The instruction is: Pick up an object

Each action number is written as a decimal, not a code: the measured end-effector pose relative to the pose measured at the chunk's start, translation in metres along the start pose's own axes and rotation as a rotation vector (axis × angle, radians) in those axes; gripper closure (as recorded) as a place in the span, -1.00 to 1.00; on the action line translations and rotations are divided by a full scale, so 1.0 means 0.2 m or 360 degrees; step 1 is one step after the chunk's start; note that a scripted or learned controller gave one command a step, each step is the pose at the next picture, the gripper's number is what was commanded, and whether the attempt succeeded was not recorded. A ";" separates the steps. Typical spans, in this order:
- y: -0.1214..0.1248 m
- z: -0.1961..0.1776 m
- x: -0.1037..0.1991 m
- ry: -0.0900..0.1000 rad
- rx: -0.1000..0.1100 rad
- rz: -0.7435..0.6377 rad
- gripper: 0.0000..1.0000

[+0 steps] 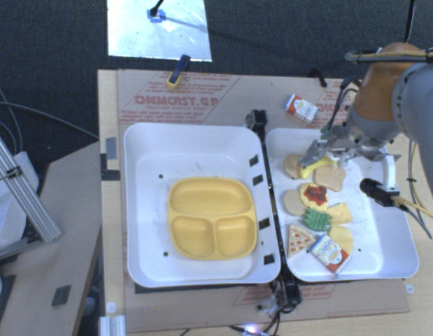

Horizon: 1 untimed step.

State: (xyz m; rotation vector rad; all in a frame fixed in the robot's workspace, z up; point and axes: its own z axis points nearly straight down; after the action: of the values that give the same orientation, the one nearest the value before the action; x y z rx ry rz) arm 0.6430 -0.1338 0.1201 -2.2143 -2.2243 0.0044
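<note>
Two white bins (132, 208): one yellow divided tray (212, 217) left; about nine toy foods (318, 219) right; hand (320, 152) grip state unclear.

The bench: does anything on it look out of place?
Yes. A small red-and-white carton lies on its side on the brown board behind the right white bin, outside both bins, while the other toy foods sit clustered inside that bin.

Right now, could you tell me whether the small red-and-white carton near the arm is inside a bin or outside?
Outside. The small red-and-white carton lies on the brown board beyond the right bin's far rim.
</note>
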 end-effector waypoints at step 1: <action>0.03 0.17 0.23 -0.0005 -0.0014 -0.0005 -1.00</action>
State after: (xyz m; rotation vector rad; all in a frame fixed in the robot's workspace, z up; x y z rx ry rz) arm 0.6477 -0.0874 0.0851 -2.2167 -2.2334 -0.0017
